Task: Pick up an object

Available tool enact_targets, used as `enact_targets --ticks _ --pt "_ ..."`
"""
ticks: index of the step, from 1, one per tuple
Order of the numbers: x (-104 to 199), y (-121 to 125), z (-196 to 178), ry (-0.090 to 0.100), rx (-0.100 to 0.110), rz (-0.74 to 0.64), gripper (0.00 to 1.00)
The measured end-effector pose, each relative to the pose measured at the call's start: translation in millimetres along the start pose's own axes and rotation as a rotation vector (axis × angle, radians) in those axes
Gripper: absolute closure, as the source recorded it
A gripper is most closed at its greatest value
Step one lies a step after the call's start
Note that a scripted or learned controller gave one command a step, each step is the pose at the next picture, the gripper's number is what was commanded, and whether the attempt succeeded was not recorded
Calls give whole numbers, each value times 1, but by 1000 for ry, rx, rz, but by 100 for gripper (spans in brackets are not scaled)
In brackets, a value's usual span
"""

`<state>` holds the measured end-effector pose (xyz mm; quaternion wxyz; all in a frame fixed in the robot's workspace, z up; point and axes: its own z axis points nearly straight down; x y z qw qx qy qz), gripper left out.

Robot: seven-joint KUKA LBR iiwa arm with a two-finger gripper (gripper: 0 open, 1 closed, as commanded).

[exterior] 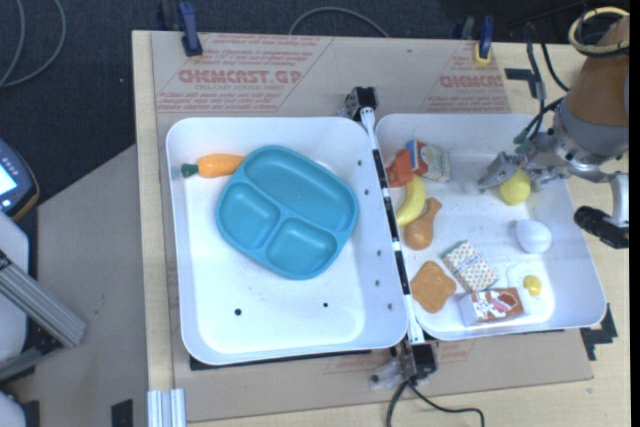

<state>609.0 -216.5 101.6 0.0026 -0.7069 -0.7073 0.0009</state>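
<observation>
where bench board (240,75) reads "chemcast gp", fingers (512,177) pinch yellow lemon (515,188).

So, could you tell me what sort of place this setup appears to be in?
Probably a robotics lab's grasping bench. Two shallow white plastic bins sit on a clamped protective board, holding toy food such as an orange plastic carrot and a yellow plastic banana, with the grey arm's gripper reaching in.

**Arm low at the right side, gripper pointing left**

The grey arm enters from the right edge, with its orange band high near the top right corner. The wrist bends down and toward the left. The gripper (512,183) is low, with its fingers (492,177) closed around a small yellow object.
</observation>
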Motion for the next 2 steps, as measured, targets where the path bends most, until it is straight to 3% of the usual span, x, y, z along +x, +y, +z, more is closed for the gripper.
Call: enact_targets --ticks 1,2 --pt "-1 2 -13 -3 -6 0 100" --pt "88 13 -9 1 -3 -7 100"
